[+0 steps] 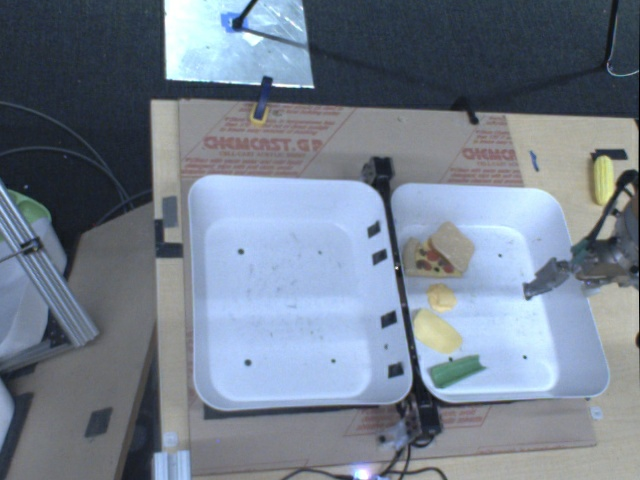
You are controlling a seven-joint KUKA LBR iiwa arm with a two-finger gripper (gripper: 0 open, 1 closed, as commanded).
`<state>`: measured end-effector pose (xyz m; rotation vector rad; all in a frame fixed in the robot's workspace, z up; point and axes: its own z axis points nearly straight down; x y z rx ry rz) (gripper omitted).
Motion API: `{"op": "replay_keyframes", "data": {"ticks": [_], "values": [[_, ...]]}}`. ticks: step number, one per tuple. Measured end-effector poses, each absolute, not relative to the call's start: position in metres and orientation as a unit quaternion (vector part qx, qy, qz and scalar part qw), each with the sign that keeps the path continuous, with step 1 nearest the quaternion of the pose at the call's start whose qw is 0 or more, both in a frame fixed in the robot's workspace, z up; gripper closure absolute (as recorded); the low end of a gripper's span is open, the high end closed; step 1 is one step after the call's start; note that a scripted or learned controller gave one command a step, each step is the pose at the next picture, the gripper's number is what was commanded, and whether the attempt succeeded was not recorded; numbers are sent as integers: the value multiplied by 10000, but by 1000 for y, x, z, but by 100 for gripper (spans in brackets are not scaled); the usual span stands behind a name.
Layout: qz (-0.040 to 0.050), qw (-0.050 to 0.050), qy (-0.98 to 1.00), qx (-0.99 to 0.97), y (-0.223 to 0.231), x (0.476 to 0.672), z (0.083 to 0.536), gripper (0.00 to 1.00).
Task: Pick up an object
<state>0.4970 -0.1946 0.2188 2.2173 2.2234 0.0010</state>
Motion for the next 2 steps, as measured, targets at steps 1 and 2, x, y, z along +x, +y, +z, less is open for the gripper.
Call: {"op": "replay_keyframes", "data": {"ticks": [1, 2], "values": [[6, -15, 7104, 7038, -140, 552, 85, 0], [61, 28, 7131, 7011, -30, 581, 191, 0]]}}
